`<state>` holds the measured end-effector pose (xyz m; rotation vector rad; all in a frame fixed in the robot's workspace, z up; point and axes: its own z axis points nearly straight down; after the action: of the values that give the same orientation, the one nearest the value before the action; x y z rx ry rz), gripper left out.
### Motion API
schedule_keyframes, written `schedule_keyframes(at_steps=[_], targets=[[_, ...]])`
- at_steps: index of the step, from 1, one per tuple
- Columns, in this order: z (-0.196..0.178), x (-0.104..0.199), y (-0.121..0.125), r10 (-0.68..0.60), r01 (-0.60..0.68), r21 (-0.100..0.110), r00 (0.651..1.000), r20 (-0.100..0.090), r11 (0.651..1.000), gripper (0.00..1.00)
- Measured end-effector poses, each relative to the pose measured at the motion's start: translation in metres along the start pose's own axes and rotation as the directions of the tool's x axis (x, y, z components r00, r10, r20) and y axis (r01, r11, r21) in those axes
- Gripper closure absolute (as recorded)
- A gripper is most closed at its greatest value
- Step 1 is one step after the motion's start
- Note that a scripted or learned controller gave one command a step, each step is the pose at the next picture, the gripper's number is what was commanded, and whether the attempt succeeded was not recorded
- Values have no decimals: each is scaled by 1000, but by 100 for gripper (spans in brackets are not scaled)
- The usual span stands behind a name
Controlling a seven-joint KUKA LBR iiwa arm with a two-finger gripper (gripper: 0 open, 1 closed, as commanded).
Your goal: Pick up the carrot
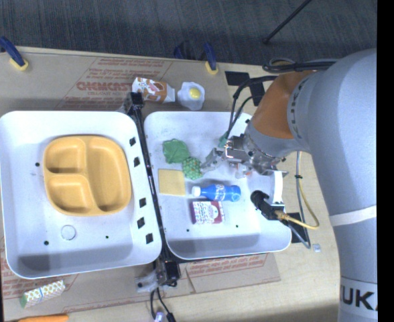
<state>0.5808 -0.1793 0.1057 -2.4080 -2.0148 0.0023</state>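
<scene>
Count: 2 white bins, left bin [9, 180] and right bin [204, 247]. Left holds 1 yellow divided plate [86, 173]; right holds 1 green leafy toy [181, 156], 1 yellow cheese slice [171, 182], 1 blue-labelled bottle [216, 192], 1 small red packet [207, 212]. On the cardboard behind the bins: 1 small carton [150, 90], 1 white-and-yellow egg-like piece [191, 95], plus 2 blue clamps [13, 52] [209, 56].

A robotics lab: clamped cardboard [103, 79] under white bins [9, 180] (toy food inside), KUKA arm [344, 180].
</scene>
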Motion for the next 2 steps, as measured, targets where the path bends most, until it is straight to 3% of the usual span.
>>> schedule_keyframes(at_steps=[1,2], targets=[[-133,49,68,-138,138,-2,990,0,990,0],[-22,96,53,180,-180,5,984,0,984,0]])
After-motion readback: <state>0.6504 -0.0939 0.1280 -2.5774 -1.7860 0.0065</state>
